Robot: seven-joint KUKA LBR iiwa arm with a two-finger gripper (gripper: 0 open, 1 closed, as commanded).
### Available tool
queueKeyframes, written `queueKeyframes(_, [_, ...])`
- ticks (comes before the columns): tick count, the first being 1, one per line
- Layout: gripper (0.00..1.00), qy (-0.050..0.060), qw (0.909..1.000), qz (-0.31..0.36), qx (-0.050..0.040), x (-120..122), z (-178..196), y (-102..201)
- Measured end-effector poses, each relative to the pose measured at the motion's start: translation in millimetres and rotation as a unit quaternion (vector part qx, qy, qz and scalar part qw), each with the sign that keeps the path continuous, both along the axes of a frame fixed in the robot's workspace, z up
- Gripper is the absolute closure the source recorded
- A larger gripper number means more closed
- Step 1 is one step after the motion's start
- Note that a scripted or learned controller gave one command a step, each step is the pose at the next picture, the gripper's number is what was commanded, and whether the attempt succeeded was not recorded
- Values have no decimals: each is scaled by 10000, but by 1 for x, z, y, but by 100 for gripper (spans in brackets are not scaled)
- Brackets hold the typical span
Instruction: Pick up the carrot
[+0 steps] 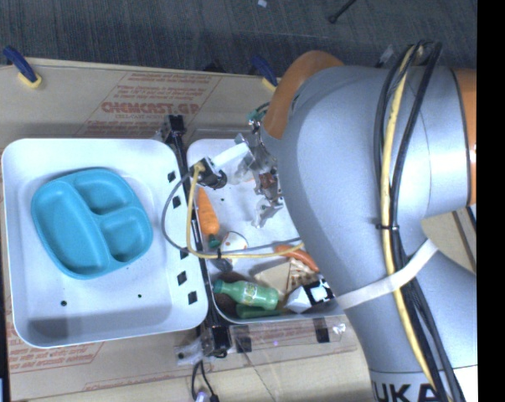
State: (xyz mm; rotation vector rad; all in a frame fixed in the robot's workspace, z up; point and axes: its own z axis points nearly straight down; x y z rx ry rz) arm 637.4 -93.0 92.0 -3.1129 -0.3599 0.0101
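Dark grey carpet surrounds the bench (110,99), whose top is covered by brown printed cardboard held at its far edge with blue clamps (22,65). Two shallow white bins sit side by side on it.

Over the right bin (223,153) hangs the end effector (265,193), a cluster of small metal parts at the tip of the arm, pointing down into the bin's upper middle. Whether it is spread or closed cannot be told from this angle, and nothing can be seen between its tips. Behind it rises the bulky grey arm (361,208), with an orange band (298,78) near the wrist and a bundle of black and yellow cables running along its side; the arm hides most of the bin's right half.

Left of the end effector, apart from it, the carrot (208,214) lies along the right bin's left wall, its length running roughly up and down the view. A yellow cable (177,229) loops beside it across the divide between the bins. Lower in the same bin lies a green bottle (248,296) on its side, near the bin's near edge, with some orange and dark items just beside it, partly hidden by the arm.

The left bin (18,249) holds a blue divided tray (89,220), resting flat toward its upper half.
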Motion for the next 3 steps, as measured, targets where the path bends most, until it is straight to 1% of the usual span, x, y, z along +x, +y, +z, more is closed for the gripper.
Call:
queueKeyframes(1, [0,-44,9999,97,-22,11,82,-54])
queueKeyframes(2, [0,40,10000,-45,-1,-9,-5,-44])
queueKeyframes(3, [0,-28,9995,328,-6,4,71,-22])
